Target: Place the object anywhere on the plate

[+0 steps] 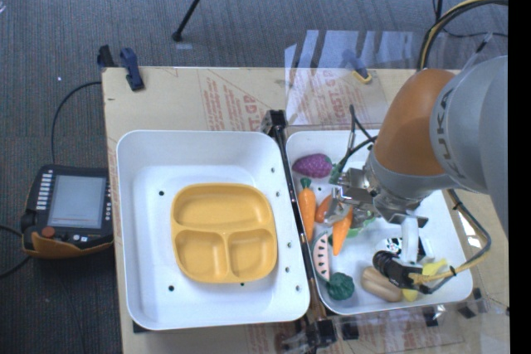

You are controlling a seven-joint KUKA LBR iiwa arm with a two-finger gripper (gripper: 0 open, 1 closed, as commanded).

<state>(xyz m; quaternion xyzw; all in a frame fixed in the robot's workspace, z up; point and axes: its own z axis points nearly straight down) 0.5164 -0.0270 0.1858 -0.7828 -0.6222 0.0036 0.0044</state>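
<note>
The claw (338,210) hangs over the left half of the right bin (332,147), reaching in from the right under the grey arm (489,137) and its orange band (415,128). Whether the claw is open, closed or gripping anything cannot be told, because the wrist covers it from above.

A short carrot (341,235) lies just on the near side of the claw, touching it or nearly so, tip pointing near. It is in the right bin, well apart from the plate (224,240).

The yellow plate has 3 compartments, 1 wide one on the far side and 2 smaller ones on the near side. It sits flat in the middle of the left bin (133,178).

The other toy foods are also in the right bin:
- A longer carrot (307,213) lies along the bin's left wall, green top pointing far.
- A purple vegetable (313,166) lies just beyond it.
- A watermelon slice (319,257) lies near the left wall, on the near side of the long carrot.
- A broccoli floret (340,286) sits at the near edge.
- A hot dog (380,286) lies just to the right of the broccoli.

The 2 bins stand side by side on a cardboard-topped bench (207,95), with a blue clamp (131,66) at its far left corner. A control pendant (70,207) rests on the carpet to the left of the bench.
</note>
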